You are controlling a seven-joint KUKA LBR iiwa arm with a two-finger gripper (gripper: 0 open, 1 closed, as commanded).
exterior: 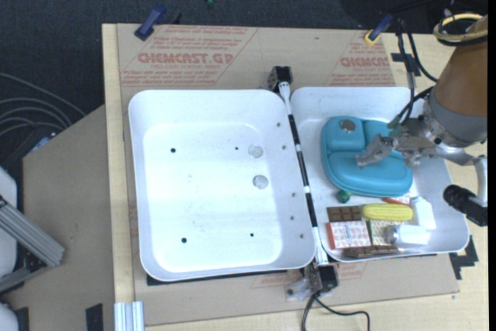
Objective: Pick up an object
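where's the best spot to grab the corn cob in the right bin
Probably across its middle, coming straight down. The corn cob lies flat and lengthwise left to right, so its narrow width runs front to back and suits the jaws. The blue container sits just behind it and the small box just in front, leaving little room for a side approach.
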